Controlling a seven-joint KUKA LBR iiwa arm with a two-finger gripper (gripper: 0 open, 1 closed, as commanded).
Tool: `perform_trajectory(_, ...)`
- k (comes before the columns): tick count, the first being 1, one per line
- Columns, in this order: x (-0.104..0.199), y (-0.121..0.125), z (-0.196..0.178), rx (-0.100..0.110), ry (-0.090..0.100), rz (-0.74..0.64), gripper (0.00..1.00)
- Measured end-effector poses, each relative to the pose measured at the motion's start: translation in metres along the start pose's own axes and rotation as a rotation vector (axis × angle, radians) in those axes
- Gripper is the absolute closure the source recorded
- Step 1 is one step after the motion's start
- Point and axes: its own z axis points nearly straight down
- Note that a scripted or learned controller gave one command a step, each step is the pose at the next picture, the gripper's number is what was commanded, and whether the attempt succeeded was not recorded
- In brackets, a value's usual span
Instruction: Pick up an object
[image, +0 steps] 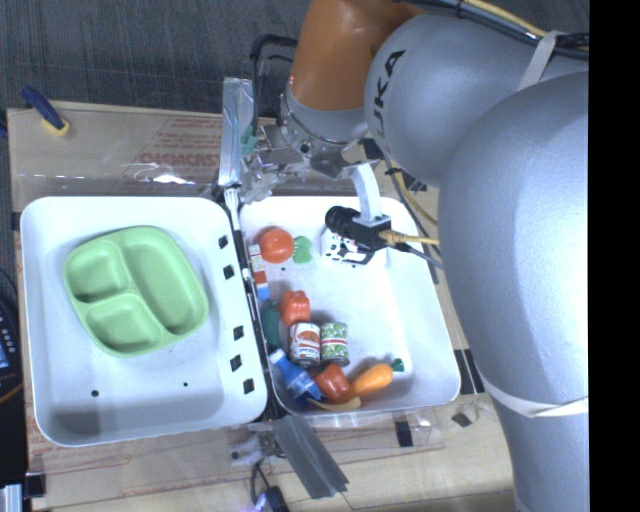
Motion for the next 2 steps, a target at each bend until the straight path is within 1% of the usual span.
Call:
perform_trajectory(1,-0.061,-0.005,-0.069,-0.003,-0.001,-0.047,1.00)
perform_trajectory(2,-0.172,-0.030,-0.105,-0.002,-0.002,-0.046,1.00)
